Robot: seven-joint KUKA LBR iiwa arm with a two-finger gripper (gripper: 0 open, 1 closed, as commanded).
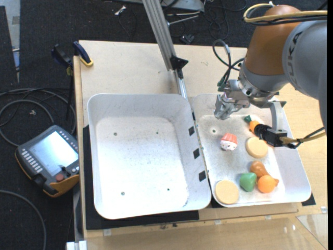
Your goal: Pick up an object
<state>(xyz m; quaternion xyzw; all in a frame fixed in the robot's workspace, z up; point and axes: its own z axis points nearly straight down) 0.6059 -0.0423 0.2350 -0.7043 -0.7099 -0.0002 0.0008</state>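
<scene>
A: What colours sit in the right bin (291, 189)?

B: Two pale tan discs (227, 191), a green piece (248, 181), orange ones (266, 184) and a pink-and-white piece (228, 141).

A: And the left bin (99, 108)?

B: White (finely dark-speckled), on a light tan desk (130, 66).

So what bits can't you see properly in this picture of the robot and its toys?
- Gripper: small and seen from above, so open or shut is unclear.
- Small orange and green toy at the right bin's back: partly hidden by the black part beside it.
- Arm: cut off by the right edge.
- Pink and white toy: too small to name.
</scene>
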